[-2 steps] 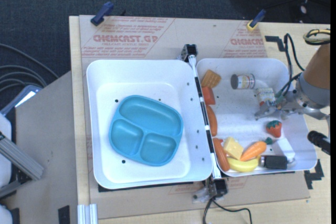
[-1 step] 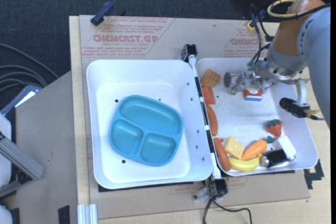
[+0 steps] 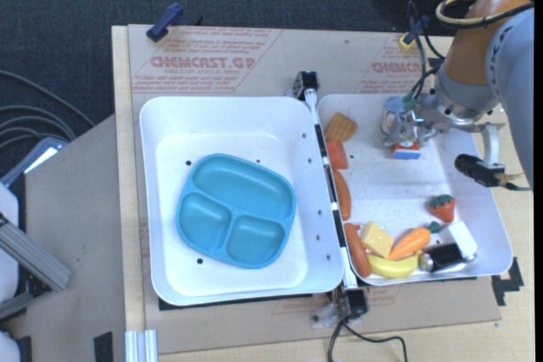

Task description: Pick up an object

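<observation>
The small red, white and blue block (image 3: 406, 152) lies near the back of the right bin (image 3: 488, 220), well apart from the toy food heaped at the front corner. The hand (image 3: 400, 125) hangs just above it, seemingly touching its top, though whether its fingers are apart or together cannot be told from this slant. To do the step well, the arm should centre the hand over the block, descend straight, close across the narrow sides, then lift slowly clear of the bin wall.
</observation>
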You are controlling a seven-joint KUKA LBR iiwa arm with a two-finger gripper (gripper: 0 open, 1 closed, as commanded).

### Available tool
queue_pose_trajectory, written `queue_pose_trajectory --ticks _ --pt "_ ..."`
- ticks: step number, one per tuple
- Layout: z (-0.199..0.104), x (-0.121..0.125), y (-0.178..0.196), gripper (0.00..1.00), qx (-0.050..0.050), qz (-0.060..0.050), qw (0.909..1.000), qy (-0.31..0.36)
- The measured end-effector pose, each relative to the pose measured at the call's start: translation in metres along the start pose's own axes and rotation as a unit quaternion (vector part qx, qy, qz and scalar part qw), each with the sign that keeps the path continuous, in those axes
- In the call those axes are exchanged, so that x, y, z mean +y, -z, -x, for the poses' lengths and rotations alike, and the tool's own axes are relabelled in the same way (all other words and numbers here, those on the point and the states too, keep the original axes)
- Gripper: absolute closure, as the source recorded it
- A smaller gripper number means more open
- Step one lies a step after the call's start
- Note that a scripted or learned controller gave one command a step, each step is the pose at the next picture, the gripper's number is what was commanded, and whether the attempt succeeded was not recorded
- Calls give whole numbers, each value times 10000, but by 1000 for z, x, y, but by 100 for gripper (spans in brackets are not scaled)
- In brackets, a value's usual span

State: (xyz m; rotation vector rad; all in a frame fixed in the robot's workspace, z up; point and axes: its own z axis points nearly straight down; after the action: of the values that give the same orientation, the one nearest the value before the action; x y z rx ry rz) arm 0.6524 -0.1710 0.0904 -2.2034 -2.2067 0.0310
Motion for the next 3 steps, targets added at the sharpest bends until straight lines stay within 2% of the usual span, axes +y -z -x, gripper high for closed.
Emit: queue_pose_trajectory --ticks 1,2,3 --pt "-51 -26 83 100 -6 145 9999 2" --pt "-141 -63 110 100 -1 136 9999 0" --pt "-179 -96 140 100 -5 133 9999 -2"
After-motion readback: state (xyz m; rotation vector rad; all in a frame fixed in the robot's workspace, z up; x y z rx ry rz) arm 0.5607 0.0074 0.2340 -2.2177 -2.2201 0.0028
